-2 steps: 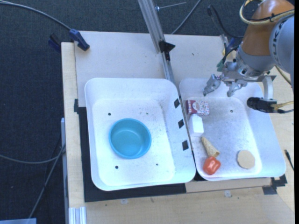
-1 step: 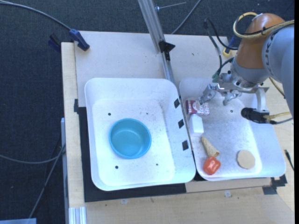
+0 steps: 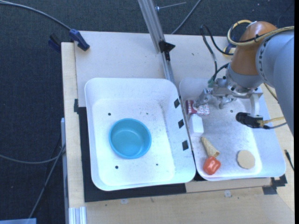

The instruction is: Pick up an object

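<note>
Two white bins sit side by side: the left bin (image 3: 98,171) holds a blue bowl (image 3: 130,138), while the right bin (image 3: 273,164) carries the pickable clutter. At its left wall lies a red-and-white packet (image 3: 191,108), with a white block (image 3: 196,124), cone (image 3: 210,146), red pepper (image 3: 211,165) and tan disc (image 3: 245,159) nearer. The gripper (image 3: 205,98) hovers just beside the packet; whether its pincer is spread cannot be told. A clean grasp likely means centring over the packet, clear of the wall. No writing is legible.
</note>
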You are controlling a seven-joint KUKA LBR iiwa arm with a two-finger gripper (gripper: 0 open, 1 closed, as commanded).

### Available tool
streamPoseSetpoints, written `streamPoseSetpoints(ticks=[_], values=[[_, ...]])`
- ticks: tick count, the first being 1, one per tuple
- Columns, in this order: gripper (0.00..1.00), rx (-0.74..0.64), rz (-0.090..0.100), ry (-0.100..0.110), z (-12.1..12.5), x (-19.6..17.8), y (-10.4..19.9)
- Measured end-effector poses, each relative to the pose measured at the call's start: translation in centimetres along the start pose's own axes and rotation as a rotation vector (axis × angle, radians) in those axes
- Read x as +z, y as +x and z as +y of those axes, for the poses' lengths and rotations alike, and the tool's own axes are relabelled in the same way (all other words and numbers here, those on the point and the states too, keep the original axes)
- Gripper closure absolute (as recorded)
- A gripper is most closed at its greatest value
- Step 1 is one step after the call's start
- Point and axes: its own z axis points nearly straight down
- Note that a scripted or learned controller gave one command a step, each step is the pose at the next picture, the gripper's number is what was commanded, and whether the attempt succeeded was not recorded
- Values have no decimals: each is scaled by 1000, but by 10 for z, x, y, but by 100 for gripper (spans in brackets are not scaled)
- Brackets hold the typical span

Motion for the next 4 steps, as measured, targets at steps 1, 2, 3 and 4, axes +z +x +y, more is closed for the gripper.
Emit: streamPoseSetpoints(ticks=[1, 2, 3, 4], values=[[100, -1, 1, -10, 3, -17, 1], [100, 1, -5, -17, -1, -80, -5], [100, 1, -5, -19, -9, -139, -9], [100, -3, -5, -20, -8, -198, -9]])
